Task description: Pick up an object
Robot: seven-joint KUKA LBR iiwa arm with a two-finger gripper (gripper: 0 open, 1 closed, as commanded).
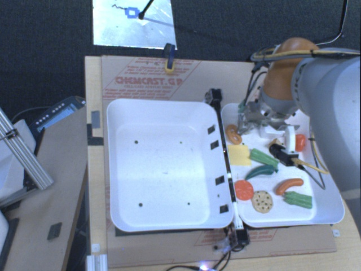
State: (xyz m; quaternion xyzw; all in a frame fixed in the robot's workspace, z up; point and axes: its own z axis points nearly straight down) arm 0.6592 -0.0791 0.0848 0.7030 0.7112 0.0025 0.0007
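Note:
My gripper (pixel 245 123) hangs low over the back left corner of the right bin (pixel 333 208). Just below it and to its left lies a small orange pastry (pixel 232 133); whether the two touch I cannot tell. In front of the pastry is a yellow cheese block (pixel 239 154). Beside the cheese lie a light green vegetable (pixel 264 157) and a darker green one (pixel 259 172). Nearer the front are a red tomato (pixel 244 189), a cookie (pixel 262 201), a sausage (pixel 289 185) and a green bean pod (pixel 297 200).
The left bin (pixel 121 208) sits beside the right one, with a black-clipped divider (pixel 221 145) between them. An orange and white item (pixel 297 141) lies at the right bin's back right. The arm (pixel 327 95) covers the bin's back right side.

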